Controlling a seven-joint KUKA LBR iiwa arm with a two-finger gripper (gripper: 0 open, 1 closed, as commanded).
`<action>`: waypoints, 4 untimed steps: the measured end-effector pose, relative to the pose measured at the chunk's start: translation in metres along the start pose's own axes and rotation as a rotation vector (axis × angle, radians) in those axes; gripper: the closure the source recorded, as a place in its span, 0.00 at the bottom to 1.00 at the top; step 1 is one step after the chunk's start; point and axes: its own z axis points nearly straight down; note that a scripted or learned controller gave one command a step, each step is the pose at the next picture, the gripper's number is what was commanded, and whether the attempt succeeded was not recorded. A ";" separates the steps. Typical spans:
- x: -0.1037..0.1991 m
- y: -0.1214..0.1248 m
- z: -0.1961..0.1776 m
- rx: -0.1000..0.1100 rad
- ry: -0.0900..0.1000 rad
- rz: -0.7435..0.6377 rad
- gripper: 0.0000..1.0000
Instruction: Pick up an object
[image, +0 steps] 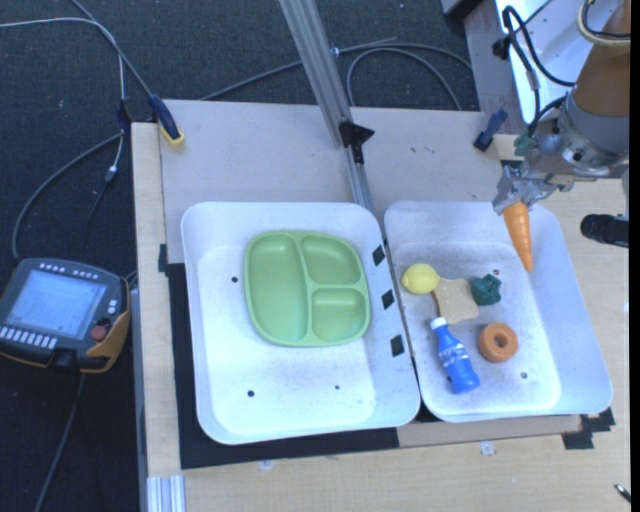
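Note:
My gripper (518, 194) is over the far right corner of the right bin (585, 372). An orange carrot (519, 234) hangs from it point down, its thick top pinched between the fingers. Lower in the same bin lie a yellow lemon (421, 279), a tan bread slice (456, 299), a small dark green piece (487, 289), an orange doughnut (497, 342) and a blue bottle (456, 357).
The left bin (215, 395) holds a green divided plate (306, 288). A slanted metal post (322, 70) comes down between the bins at the back. A teach pendant (60, 315) lies off the bench at the left, with cables on the floor.

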 end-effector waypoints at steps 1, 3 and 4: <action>0.053 -0.007 0.013 0.000 -0.001 0.001 1.00; 0.150 -0.034 0.010 0.001 0.000 0.001 1.00; 0.206 -0.046 0.025 0.002 0.001 -0.001 1.00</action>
